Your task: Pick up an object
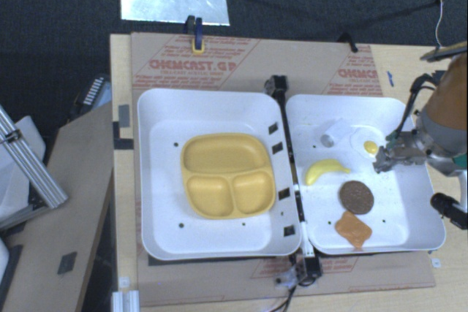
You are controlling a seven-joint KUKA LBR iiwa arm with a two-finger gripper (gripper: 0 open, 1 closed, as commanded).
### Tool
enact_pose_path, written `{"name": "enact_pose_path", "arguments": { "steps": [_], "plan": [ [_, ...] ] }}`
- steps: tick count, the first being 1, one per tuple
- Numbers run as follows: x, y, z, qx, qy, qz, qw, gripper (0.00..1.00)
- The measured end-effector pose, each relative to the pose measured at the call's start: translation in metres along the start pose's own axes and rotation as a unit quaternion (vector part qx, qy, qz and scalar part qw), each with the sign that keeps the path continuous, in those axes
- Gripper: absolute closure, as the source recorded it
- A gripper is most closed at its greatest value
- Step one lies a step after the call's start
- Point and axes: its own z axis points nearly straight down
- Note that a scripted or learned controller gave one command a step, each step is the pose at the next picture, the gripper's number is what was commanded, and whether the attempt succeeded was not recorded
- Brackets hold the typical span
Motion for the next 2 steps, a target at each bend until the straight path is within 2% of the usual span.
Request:
{"name": "enact_pose_path", "arguments": {
  "steps": [2],
  "plan": [
    [-0.001, 0.006, -0.118, 0.000, 0.000, 0.000, 1.0000, 1.00]
  ]
}}
